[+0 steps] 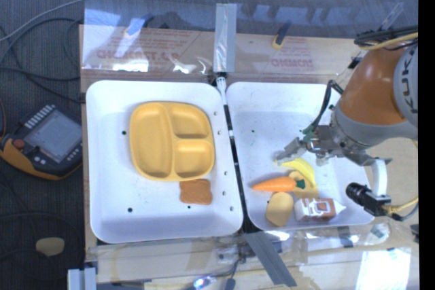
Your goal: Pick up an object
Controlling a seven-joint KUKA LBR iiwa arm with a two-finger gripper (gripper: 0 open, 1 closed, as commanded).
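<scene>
We see two white bins side by side. In the left bin [109, 214], a yellow divided plate [171, 140] sits near the middle, with a brown toast slice [196, 192] touching its near edge. In the right bin [272, 105], a banana [302, 170], a carrot [275, 184], a pale potato [279, 208] and a small carton [315, 210] cluster by the near edge. The gripper [293, 149] hangs just above the banana, fingers spread, holding nothing.
</scene>
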